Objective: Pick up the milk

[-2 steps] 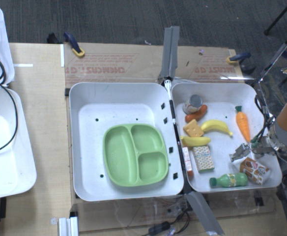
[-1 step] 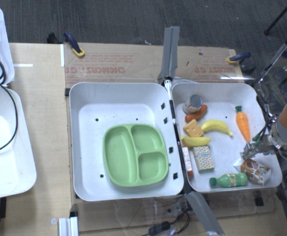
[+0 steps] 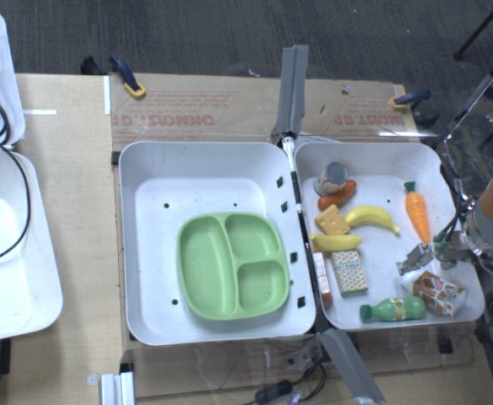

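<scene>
White right bin (image 3: 381, 169) holds the milk (image 3: 439, 294) just below the spread pincer (image 3: 419, 260)

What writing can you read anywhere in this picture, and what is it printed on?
Red print, upside down, on the cardboard sheet behind the bins: too blurred to read for certain.
Milk carton beside the gripper: print too small to read.
Patterned box: too small to read.

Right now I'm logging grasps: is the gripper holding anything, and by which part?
Nothing is held. The gripper hangs open in the right bin, just above the milk carton, with nothing between its fingers.
</scene>
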